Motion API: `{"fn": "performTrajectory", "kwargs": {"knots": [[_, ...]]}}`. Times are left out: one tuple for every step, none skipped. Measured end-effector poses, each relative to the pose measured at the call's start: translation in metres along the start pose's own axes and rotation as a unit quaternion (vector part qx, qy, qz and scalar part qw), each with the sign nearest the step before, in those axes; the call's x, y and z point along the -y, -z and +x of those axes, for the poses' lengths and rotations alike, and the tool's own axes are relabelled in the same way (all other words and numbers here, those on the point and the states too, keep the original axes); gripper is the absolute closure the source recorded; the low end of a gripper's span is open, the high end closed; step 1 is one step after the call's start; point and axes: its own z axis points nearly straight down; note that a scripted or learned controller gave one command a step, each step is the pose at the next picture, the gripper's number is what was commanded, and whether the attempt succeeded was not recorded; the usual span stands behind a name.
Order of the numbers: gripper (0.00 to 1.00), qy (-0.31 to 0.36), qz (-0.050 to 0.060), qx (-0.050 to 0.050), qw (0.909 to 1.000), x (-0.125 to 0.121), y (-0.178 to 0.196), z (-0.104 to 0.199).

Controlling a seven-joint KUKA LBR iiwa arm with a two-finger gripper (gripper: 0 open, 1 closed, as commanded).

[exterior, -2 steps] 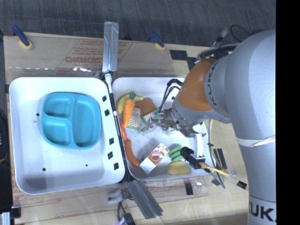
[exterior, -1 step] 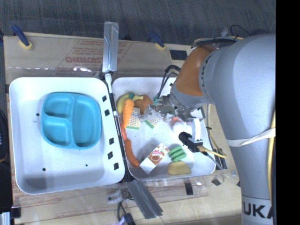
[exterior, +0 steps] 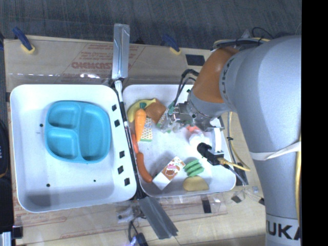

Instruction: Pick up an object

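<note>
Hovering low in right bin, pincer seen near carrot (grip state cannot be told); blue tray left.

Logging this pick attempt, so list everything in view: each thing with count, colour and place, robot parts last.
Left bin: one, white, left half of the bench.
Divided plate: one, light blue, inside the left bin.
Right bin: one, white, beside the left bin.
Carrot: one, orange, right bin, near its left wall.
Banana: one, yellow, right bin's upper left.
Small carton: one, white with a red print, right bin's lower part.
Green piece: one, right of the carton.
Potato-like piece: one, tan, lower edge.
Arm: one, grey with orange band, reaching from the right.
Gripper: one, over the right bin.
</note>
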Motion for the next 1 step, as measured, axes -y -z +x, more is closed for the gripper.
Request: {"fn": "performTrajectory", "kwargs": {"knots": [[1.0,0.055,-0.003,0.001,0.9985,-0.0616,0.1024,0.0706]]}}
